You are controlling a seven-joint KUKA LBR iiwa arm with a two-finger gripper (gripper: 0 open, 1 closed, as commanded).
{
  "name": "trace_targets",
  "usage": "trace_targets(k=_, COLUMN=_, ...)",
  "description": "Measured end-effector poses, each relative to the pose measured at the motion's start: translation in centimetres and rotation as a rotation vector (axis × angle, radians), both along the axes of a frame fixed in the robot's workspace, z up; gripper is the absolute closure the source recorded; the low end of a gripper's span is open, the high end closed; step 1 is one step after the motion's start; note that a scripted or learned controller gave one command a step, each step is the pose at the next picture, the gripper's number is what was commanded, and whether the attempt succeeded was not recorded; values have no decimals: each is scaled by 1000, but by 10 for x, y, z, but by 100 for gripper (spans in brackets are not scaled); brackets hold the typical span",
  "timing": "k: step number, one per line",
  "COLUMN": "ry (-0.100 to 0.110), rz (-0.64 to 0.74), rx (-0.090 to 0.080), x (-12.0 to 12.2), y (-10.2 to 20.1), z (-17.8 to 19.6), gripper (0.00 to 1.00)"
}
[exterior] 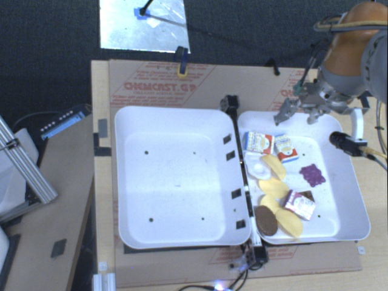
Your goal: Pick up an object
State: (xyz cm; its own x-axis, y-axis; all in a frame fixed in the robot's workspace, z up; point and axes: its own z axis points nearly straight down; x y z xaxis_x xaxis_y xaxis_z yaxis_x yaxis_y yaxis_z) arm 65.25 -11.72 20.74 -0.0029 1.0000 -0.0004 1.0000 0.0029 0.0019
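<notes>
Hand (298,111) hangs spread wide, holding nothing, above right bin (348,180).

Arm (354,38) cropped at right edge

Two shallow white bins are seen side by side on a bench. The right bin (348,190) holds small cartons, yellow pieces, a purple grape cluster (313,174) and a brown disc (265,220). The gripper (298,114) is positioned above that bin's far rim, its fingers spread apart, with nothing held between them.
</notes>
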Motion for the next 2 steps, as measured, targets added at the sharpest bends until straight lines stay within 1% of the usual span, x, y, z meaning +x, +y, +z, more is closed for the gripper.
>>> trace_targets(k=1, ry=-3, rz=3, rx=0, x=1, y=0, z=11, gripper=100)
trace_targets(k=2, ry=-2, rz=8, rx=2, x=-1, y=72, z=41, gripper=100)
